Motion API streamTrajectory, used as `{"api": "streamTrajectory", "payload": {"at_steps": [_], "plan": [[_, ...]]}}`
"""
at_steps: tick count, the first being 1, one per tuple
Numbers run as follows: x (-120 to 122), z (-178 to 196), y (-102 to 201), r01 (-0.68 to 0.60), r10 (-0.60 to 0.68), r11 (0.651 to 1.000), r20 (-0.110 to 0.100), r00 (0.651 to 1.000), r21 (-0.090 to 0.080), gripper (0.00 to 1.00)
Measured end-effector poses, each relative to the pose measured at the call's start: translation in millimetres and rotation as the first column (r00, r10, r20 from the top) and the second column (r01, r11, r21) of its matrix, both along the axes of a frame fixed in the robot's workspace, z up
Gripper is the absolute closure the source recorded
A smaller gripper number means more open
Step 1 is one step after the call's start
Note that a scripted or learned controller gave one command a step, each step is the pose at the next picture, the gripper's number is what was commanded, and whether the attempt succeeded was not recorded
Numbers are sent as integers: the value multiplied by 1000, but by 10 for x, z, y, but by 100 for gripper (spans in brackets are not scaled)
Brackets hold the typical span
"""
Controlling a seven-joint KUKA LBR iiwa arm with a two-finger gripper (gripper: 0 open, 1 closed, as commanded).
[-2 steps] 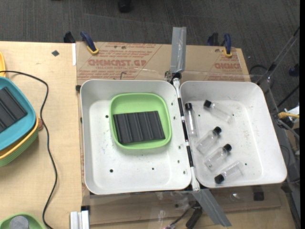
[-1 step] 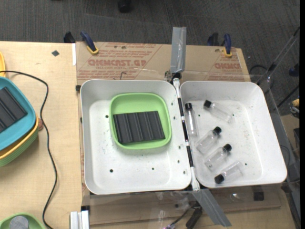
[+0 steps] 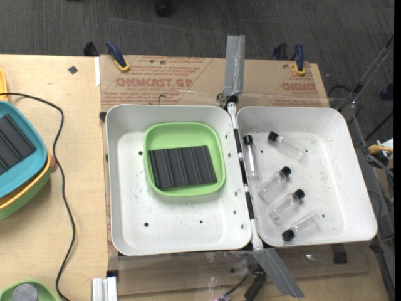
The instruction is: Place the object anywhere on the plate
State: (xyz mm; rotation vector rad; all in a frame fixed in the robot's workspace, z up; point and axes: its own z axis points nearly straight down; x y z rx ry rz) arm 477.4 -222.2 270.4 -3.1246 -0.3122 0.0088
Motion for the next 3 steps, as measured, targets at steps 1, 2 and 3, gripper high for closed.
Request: {"api": "streamTrajectory", "payload": {"at_steps": [1,2,3], "plan": [[-2,-138,3,1,-1,1000,-1,1000,1,0],[-3,-258,4,1,-1,1000,-1,1000,1,0],[-3,-257,5,2,-2,1000,0,1000,1,0]]}}
